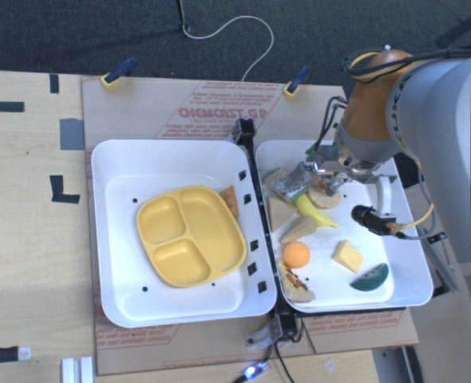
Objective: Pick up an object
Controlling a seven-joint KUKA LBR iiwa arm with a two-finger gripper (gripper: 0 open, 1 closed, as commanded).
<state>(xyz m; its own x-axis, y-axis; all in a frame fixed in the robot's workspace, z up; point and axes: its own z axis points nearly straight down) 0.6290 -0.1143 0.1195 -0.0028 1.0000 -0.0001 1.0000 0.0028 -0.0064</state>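
The right bin [407, 290] holds several small items: a yellow banana [313, 211], an orange ball [297, 254], a yellow cheese wedge [348, 256], a dark green piece [370, 278], a tan piece [298, 229], and a crinkled silver wrapper [286, 183]. My gripper [325, 174] hangs low over the bin's back part, just above the banana and beside the wrapper. A round tan item [323, 198] lies right under it. The arm's wrist hides the fingertips.
The left bin [112, 214] carries a yellow three-compartment plate [191, 234], with a brown piece [229, 200] at its right rim. A divider wall [257, 206] with black clips runs between the bins. A black cable plug [370, 217] hangs over the right bin.
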